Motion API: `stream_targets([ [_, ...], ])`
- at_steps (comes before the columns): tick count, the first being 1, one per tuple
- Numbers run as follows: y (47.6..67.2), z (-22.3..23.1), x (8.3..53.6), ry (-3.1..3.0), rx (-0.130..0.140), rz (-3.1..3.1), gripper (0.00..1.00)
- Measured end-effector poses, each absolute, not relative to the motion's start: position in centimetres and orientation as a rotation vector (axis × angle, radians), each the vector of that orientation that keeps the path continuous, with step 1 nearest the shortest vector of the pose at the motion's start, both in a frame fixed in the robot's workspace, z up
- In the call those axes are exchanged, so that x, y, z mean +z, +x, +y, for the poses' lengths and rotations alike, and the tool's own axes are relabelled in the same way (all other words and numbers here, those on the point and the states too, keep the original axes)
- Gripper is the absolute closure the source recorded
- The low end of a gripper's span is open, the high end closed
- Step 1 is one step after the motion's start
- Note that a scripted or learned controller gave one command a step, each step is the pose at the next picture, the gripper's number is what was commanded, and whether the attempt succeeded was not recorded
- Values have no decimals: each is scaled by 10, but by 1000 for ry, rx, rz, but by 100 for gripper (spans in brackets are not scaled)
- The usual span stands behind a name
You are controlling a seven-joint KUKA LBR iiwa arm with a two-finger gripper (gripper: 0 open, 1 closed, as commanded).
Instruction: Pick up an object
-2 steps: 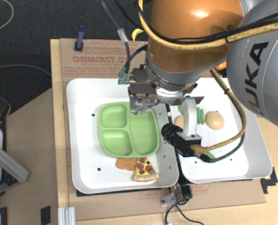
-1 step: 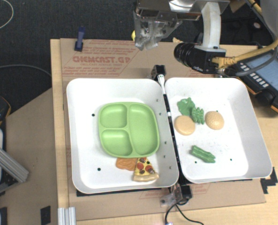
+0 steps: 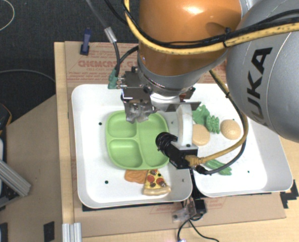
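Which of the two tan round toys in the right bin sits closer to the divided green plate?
The paler oval one, beside the bins' shared edge. The other, a browner round one, lies further right, past the green leafy toy.

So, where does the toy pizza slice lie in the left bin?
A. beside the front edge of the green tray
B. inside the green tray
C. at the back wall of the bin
A: the pizza slice lies on the bin floor just in front of the green tray.

One fixed camera looks down at a slant, close above both white bins (image 3: 83,135)
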State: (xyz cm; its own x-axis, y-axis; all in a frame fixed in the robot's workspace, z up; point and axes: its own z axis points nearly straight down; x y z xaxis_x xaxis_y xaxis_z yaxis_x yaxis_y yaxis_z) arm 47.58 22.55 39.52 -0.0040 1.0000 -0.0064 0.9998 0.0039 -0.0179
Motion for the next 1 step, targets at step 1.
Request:
stream_targets([
  [1, 479, 188, 353, -2225, 12, -2214, 100],
])
